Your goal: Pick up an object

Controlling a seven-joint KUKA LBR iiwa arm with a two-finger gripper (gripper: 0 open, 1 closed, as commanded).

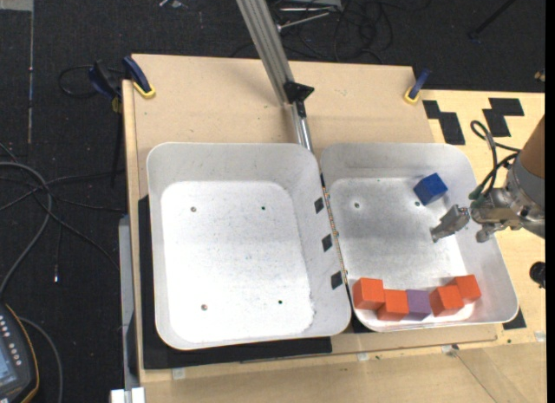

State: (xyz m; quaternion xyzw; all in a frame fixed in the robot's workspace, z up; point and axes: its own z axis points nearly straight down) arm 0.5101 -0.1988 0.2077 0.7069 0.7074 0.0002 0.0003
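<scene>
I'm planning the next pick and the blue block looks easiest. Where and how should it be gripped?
Probably from above, fingers closing across two opposite flat sides of the blue block. It sits alone on the right bin floor with free space all around, unlike the orange blocks packed along the near wall.

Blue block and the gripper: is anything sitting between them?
Nothing. The camera view shows bare white bin floor between the blue block and the gripper.

Arm (531, 176) cut off at right edge; body mostly out of frame. Gripper (451, 221) small, blurred. Purple block (419, 302) partly hidden behind neighbouring orange blocks (395, 302). Handheld device (16, 367) cropped at lower-left corner.
</scene>
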